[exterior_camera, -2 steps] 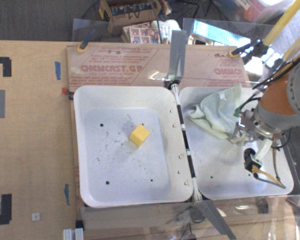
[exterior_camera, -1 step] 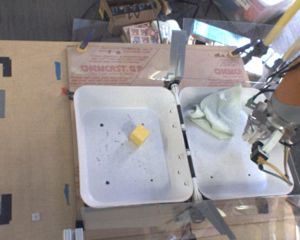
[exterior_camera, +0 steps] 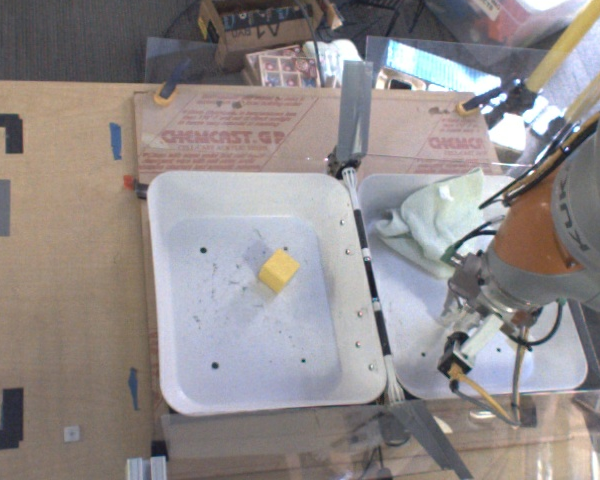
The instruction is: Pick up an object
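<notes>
A small yellow cube lies near the middle of the left white bin. A crumpled pale green cloth rests in the far part of the right white bin, against its back and left side. My gripper hangs low over the right bin's floor, just in front of the cloth's near edge. The grey arm with its orange band comes in from the right and hides part of that bin.
A metal divider runs between the two bins. Cardboard sheets stand behind them, and a wooden bench surface spreads to the left. Small dark specks dot the left bin's floor.
</notes>
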Robot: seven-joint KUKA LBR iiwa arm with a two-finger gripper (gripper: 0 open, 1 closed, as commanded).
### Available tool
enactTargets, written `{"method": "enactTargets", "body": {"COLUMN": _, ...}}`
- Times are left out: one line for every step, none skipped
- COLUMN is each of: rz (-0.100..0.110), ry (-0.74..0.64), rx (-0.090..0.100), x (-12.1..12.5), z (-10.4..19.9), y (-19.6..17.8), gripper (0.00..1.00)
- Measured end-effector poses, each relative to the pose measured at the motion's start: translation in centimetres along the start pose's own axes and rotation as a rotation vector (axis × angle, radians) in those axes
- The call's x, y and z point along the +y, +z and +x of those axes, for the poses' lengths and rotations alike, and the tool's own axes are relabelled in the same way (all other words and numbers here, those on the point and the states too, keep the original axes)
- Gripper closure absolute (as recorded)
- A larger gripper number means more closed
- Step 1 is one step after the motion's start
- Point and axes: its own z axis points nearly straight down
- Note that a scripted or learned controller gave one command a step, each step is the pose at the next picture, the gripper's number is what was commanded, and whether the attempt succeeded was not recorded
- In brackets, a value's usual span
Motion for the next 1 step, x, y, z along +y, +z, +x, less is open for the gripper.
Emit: {"method": "enactTargets", "body": {"rz": -0.016, "ry": -0.178, "rx": 0.005, "x": -1.82, "z": -0.20, "y": 0.50, "gripper": 1.00}}
